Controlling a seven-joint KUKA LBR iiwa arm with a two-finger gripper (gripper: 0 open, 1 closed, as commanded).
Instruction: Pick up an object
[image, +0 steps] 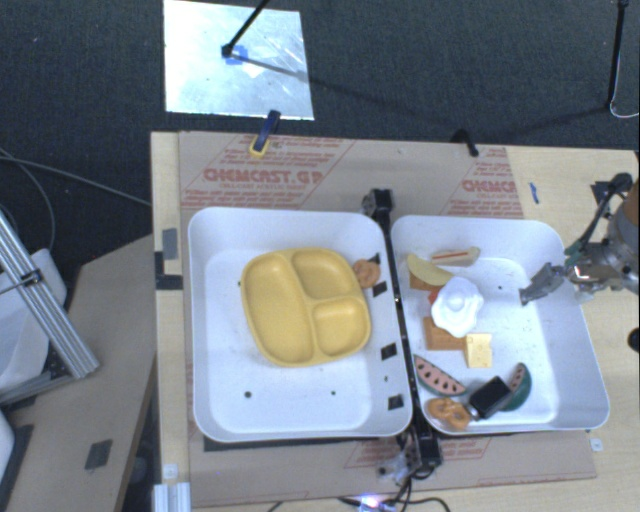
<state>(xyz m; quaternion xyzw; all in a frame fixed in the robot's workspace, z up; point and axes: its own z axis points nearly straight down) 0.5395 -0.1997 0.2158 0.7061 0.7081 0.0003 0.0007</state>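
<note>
My gripper (541, 284) reaches in from the right over the right bin (575, 340), above bare white floor near its right side. To its left lie toy foods: a fried egg (457, 305) on a piece of toast (442, 335), a cheese square (479, 350), a hot dog (455, 257) and a pale apple slice (426, 270). Nearer the front are a watermelon slice (438, 375), a pretzel (448, 412), a black block (488, 397) and a green-rinded slice (517, 387). Nothing shows in the gripper.
The left bin (215, 330) holds a yellow divided plate (303, 305) and a small brown piece (367, 272) by its right wall. A black divider clip (381, 203) sits between the bins. The grey arm (605, 262) crosses the right bin's right rim.
</note>
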